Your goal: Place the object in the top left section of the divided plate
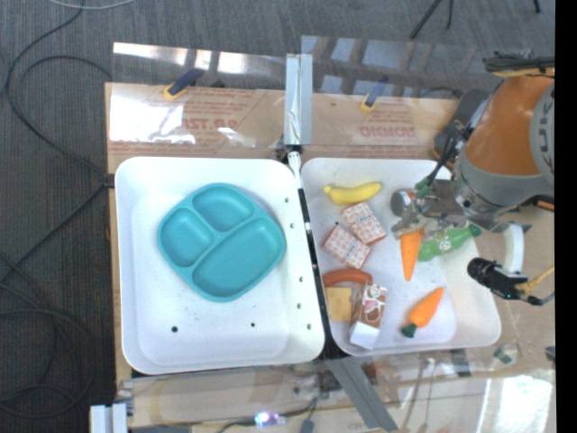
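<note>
Over the right bin (491,332), the gripper (416,213) hovers at a carrot (409,253), its grip impossible to judge; lifting it toward the empty blue plate (222,240) apparently comes next.

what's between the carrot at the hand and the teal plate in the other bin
The two bins' adjoining rims cross the path. The patterned blocks also lie in the right bin between the carrot at the hand and the plate. Nothing rests in the plate's sections.

Arm (509,142) reaches in from right, wrist bent down, gripper (416,213) low.
</note>
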Robot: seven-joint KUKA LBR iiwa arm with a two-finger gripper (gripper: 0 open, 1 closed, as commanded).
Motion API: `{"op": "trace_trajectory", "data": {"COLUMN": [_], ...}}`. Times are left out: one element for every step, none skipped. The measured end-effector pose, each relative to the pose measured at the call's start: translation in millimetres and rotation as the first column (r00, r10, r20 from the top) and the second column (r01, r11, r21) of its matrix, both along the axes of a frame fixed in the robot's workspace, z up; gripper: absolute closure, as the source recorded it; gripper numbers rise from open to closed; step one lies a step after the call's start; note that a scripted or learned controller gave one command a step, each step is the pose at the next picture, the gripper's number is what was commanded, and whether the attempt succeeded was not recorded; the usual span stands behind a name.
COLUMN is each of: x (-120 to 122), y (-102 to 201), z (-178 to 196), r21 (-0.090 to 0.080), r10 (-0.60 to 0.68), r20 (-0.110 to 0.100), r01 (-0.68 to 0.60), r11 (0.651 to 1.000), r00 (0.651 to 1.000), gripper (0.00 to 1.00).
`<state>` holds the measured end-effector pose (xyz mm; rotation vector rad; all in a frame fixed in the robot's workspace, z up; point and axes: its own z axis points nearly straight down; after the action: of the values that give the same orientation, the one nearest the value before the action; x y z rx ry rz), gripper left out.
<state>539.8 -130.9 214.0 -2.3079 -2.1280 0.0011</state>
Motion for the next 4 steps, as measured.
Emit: {"op": "trace_trajectory", "data": {"x": [49.2, 125.8, 89.3, 59.7], "y": [118.9, 204.0, 267.7, 275.6], "z": [-31.9, -31.6, -73.0, -80.2], "r21": [0.0, -0.005, -0.005, -0.008], "r10": [0.111, 0.034, -0.115, -0.139], "r20": [-0.002, -0.001, -0.004, -0.003], "r01": [-0.111, -0.034, 0.115, 0.139], "r11": [0.994, 0.999, 0.993, 0.99], "r00": [0.994, 0.999, 0.993, 0.99], "gripper": [1.0, 1.0, 1.0, 1.0]}}
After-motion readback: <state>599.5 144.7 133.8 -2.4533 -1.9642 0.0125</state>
